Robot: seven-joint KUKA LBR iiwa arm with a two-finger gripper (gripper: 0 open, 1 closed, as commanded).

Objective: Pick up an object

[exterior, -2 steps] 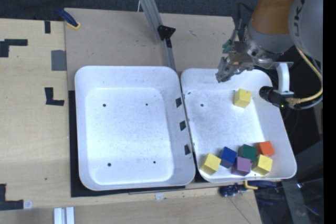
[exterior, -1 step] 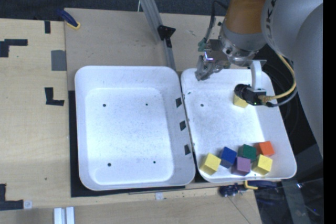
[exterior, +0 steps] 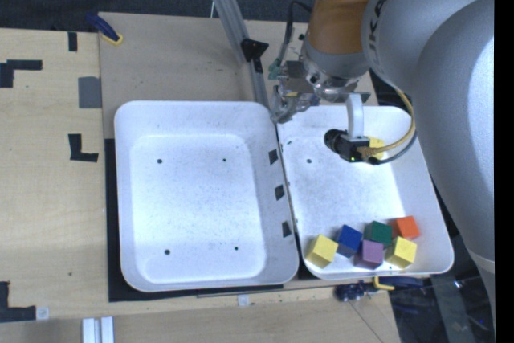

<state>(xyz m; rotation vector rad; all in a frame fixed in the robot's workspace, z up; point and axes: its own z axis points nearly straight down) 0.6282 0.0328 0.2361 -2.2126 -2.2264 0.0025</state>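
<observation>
The gripper (exterior: 291, 100), jaws' state unclear, hangs upper centre, well apart from lower-right blocks (exterior: 372, 252), probably light, stiff, best pinched across flat sides.

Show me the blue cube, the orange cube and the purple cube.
blue cube (exterior: 349, 239): camera view, middle of its top face.
orange cube (exterior: 407, 226): camera view, middle of its top face.
purple cube (exterior: 372, 252): camera view, middle of its top face.
</observation>
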